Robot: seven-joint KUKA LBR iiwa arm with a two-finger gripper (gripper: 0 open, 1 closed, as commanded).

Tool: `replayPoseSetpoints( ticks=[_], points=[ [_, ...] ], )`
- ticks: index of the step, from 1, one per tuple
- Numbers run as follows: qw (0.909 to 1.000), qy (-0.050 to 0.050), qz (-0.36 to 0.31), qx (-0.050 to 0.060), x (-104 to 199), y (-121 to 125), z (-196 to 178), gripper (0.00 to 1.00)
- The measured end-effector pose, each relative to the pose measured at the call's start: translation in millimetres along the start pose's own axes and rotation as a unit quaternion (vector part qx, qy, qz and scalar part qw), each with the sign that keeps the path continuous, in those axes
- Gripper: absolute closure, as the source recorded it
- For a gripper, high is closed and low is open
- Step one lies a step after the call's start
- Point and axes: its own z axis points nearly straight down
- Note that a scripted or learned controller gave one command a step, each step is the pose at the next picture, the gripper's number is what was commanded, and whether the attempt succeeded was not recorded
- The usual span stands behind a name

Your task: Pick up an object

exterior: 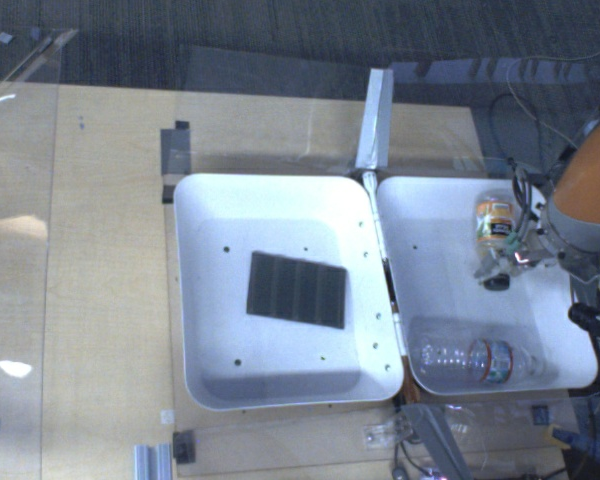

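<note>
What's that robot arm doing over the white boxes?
The robot arm is reaching in from the right over the right bin. Its gripper is down low, right next to a small yellow-labelled jar, but nothing can be seen held in it. A clear plastic bottle lies on its side in the same bin. The left bin has a flat dark ribbed pad that the arm is nowhere near.

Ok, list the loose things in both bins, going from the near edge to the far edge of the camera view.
bottle → mat → can
</note>
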Motion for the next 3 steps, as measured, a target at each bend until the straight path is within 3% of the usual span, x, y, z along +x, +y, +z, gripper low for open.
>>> replayPoseSetpoints(
  ticks=[2,3],
  points=[
    [0.9988,0.001,-0.05,-0.002,47.7,-35.4,-35.2,1.0],
    [0.9979,0.001,-0.065,-0.003,91.0,35.5,-89.1,1.0]
  ],
)
